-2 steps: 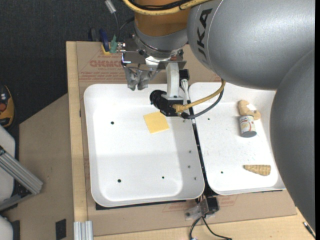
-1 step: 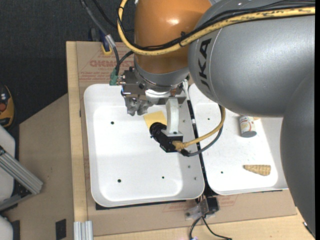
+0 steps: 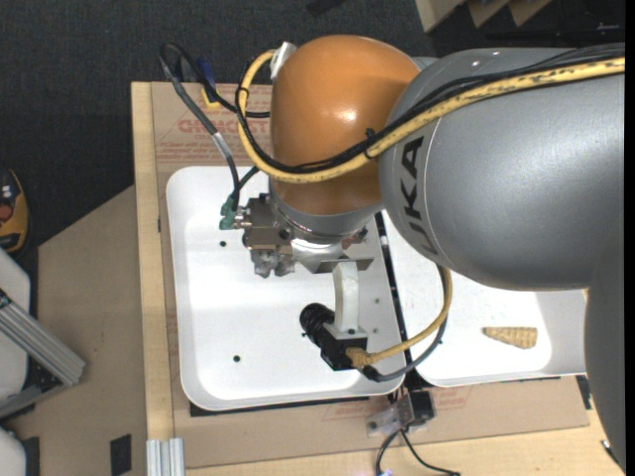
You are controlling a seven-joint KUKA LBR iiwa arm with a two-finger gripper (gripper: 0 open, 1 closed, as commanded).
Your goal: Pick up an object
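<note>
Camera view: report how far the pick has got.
Done: the gripper hangs over the left bin. In hand: no grasp can be confirmed. Left: the whole pick; the tan wedge lies in the right bin, apart from the gripper.

a left white bin and a right white bin sit side by side on a brown counter with red letters. dark floor lies around it. a silver metal bar sits at the lower left.
</note>
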